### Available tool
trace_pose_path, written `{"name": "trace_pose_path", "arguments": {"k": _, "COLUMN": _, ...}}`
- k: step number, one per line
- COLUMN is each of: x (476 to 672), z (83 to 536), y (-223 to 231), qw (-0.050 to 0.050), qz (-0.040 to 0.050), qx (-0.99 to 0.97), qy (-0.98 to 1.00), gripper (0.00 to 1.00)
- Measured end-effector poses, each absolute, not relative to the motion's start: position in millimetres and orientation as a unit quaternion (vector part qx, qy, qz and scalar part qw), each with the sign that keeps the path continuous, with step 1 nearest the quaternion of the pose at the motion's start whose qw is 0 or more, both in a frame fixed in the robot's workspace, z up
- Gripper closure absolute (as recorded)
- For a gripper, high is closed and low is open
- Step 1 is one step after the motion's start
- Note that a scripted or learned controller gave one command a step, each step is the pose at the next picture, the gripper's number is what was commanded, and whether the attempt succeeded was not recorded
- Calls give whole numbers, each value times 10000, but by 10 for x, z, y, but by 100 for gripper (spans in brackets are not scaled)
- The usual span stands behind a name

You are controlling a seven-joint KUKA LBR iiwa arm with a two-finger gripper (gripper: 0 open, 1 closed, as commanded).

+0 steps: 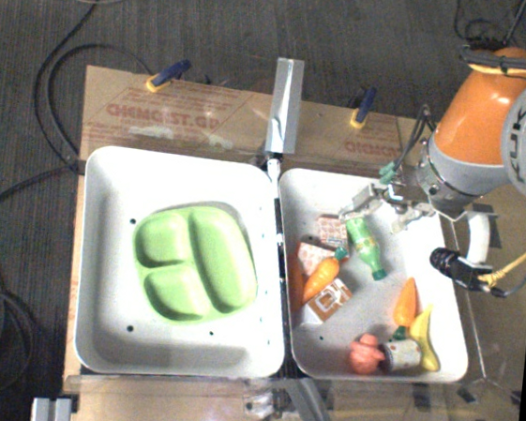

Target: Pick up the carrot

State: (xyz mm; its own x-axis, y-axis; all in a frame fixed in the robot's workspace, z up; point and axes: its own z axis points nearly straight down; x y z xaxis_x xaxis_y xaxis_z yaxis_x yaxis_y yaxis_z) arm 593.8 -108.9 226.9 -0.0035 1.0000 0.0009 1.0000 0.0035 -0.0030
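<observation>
The carrot (321, 278), orange with a small green top, lies tilted in the left half of the right bin (445, 273), resting against small food packets. My gripper (379, 211) hovers over the back of that bin, up and to the right of the carrot, with its two fingers spread open and nothing between them. A green bottle (366, 246) lies just below the fingertips, between the gripper and the carrot.
A second orange piece (407, 302) lies beside a yellow banana (425, 335) at the right. A pink toy (366, 353) and a small box (403, 353) sit at the front. The left bin (106, 262) holds a green divided tray (196, 261).
</observation>
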Motion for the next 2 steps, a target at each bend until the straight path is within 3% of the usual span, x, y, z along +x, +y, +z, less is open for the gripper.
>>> {"name": "trace_pose_path", "arguments": {"k": 1, "x": 5253, "z": 1532, "y": -966, "qw": 21, "qz": 13, "qx": -7024, "qy": -7118, "gripper": 0}}
{"name": "trace_pose_path", "arguments": {"k": 2, "x": 5675, "z": 905, "y": -1075, "qw": -43, "qz": -20, "qx": -5654, "qy": -8248, "gripper": 0}}
